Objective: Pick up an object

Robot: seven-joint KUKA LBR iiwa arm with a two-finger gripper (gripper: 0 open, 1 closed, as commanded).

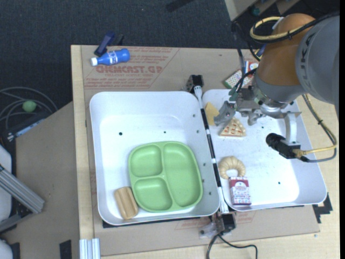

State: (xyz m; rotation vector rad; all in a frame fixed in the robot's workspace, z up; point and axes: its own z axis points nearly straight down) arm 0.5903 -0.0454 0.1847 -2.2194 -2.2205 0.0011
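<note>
A blue-and-white bottle (110, 57) lies on the bench's back-left corner — well apart from a green ball (29, 106) off the bench.

Two white bins (108, 112) are sitting on a tan bench (81, 144) printed with faded red lettering. A pale green plate (164, 176) is lying in the left one beside a tan, ridged bread piece (126, 202). In the right bin, a yellow-orange waffle wedge (232, 128) is showing a red grid pattern, a croissant (232, 167) is looking golden brown, and a small box (240, 191) is showing red and white. A blue and white tube (111, 57) is lying on the bench. The arm (302, 47) is showing grey with an orange band.
</note>
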